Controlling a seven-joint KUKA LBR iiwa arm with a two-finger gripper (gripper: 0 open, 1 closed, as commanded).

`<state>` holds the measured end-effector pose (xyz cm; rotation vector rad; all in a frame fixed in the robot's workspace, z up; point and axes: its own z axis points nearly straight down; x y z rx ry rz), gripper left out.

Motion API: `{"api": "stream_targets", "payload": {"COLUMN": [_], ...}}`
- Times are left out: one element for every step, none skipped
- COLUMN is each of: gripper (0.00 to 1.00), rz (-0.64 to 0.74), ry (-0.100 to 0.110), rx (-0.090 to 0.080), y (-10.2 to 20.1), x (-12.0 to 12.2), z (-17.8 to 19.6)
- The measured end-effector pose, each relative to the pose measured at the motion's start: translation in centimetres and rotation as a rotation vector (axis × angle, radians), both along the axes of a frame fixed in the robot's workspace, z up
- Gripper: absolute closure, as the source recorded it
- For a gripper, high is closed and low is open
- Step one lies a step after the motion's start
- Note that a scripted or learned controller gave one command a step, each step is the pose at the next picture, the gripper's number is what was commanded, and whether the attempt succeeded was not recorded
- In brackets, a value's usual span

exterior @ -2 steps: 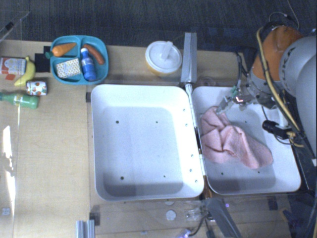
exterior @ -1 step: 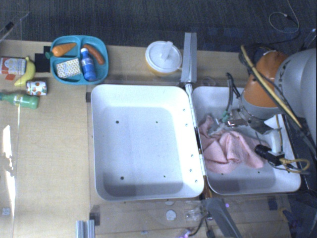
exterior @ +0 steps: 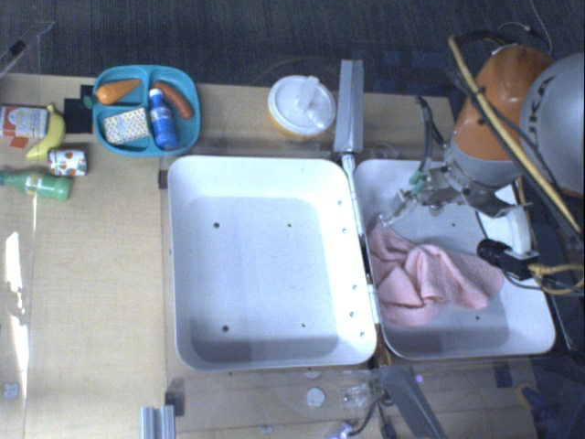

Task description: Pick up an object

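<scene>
Cloth (exterior: 428, 280) lies bunched in the right bin (exterior: 539, 337), just below my gripper (exterior: 409, 201). My fingers look apart, holding nothing. I'd drop straight onto the highest fold and pinch deep before lifting.

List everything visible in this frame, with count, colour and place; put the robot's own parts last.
left bin: 1, white, centre of the bench
right bin: 1, white, beside the left bin
cloth: 1, pink, crumpled in the right bin
divided tray: 1, blue, bench top left, holding toy food items
lidded cup: 1, white lid on yellow, behind the left bin
banana: 1, yellow, far left
small can: 1, patterned, far left
bottle: 1, green, lying far left
carton: 1, white and orange, far left
arm: 1, grey and orange, right side
gripper: 1, above the right bin, over the cloth's upper edge
</scene>
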<state>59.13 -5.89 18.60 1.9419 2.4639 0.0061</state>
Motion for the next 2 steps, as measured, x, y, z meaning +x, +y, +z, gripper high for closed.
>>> {"api": "stream_targets", "payload": {"gripper": [0.00, 0.00], "rz": [0.034, 0.125], "ry": [0.005, -0.007], "rx": [0.000, -0.003], "y": [-5.4, -3.4], "x": [-5.0, -3.2], "z": [-7.5, -9.6]}}
